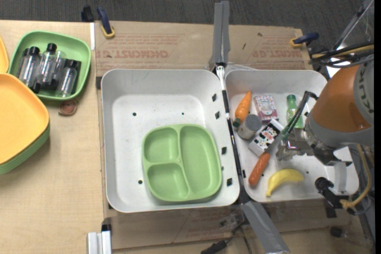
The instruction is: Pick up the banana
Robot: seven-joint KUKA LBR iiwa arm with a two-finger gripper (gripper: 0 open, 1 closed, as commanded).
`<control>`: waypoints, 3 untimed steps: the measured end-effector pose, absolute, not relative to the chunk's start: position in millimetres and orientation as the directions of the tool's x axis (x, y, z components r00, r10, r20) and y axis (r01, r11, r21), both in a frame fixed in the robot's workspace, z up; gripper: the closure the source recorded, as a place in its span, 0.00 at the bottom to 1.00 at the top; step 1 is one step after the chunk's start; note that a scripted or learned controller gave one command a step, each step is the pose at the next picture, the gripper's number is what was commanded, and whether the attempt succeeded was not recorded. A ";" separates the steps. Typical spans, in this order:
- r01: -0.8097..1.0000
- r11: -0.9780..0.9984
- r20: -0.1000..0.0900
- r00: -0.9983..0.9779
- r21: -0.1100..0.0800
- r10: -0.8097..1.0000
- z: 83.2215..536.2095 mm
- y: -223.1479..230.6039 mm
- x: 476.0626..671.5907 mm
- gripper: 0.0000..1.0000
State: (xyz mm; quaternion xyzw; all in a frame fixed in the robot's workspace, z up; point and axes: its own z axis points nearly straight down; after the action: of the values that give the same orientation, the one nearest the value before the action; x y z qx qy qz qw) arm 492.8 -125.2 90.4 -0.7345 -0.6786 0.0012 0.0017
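Jaws (287, 149) are hanging low in the right bin (315, 75), but honestly I can't tell if they're wide or narrow from this angle, too much wrist clutter. Nothing visibly between them anyway. Banana (283, 178) lies on the bin floor just below and slightly left of them, near the front wall, apart from the jaws as far as I can see. An orange carrot (259, 167) sits right beside the banana's left end, and another carrot (243, 105) is further back. Left bin (119, 92) has a green tray (181, 161) in it.
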 end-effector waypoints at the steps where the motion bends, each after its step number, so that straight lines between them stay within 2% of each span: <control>1: 1.000 0.016 0.000 -0.016 -0.001 1.000 101.2 -126.3 527.0 1.00; 2: 0.944 0.331 -0.002 -0.331 0.000 0.944 103.0 -175.3 628.9 1.00; 3: 0.996 -0.095 -0.001 0.095 -0.002 0.996 91.6 -167.9 613.1 1.00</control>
State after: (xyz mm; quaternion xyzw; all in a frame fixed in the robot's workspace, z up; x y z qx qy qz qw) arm 613.1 -167.9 91.6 -0.7398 -0.6728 0.0011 0.0003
